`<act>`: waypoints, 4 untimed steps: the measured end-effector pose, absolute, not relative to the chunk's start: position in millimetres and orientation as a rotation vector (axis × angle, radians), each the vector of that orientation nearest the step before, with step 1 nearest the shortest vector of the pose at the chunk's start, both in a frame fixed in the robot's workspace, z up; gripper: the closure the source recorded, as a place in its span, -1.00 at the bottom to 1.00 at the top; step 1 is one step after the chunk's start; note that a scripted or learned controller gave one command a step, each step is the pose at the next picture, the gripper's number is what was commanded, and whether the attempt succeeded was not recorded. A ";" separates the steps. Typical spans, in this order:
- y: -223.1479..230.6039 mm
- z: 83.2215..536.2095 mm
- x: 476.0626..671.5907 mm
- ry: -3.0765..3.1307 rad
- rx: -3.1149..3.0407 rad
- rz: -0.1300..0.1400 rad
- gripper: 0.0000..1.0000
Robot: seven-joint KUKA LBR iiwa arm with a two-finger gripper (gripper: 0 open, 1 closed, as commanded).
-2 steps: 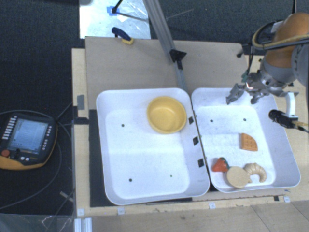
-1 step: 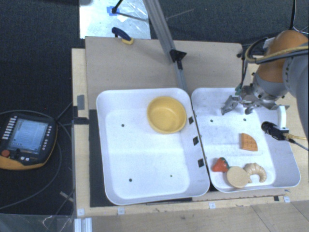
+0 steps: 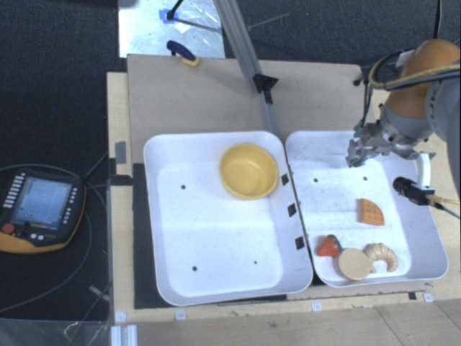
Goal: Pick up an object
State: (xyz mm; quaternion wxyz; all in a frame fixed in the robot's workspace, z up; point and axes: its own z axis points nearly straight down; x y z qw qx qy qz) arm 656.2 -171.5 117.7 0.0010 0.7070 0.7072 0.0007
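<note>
Altogether one yellow bowl [image 3: 248, 170], four food items right bin [image 3: 311, 193], hand [image 3: 356, 158] grip-state unclear

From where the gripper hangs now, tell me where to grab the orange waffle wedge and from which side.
Come straight down on the waffle wedge; it lies flat and alone on the right bin floor, so a top approach looks best. Close across its straight slanted sides rather than the curved edge. The gripper sits up-left of it, with bare floor around the piece for fingers.

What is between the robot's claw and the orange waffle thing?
Nothing. In the camera view, just bare white floor of the right bin lies between the gripper and the waffle piece.
</note>
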 end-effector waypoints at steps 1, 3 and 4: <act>-173.5 180.7 657.1 2.219 2.218 0.004 1.00; -183.2 246.4 655.1 2.221 2.220 0.002 1.00; -129.7 234.5 656.5 2.227 2.217 0.001 1.00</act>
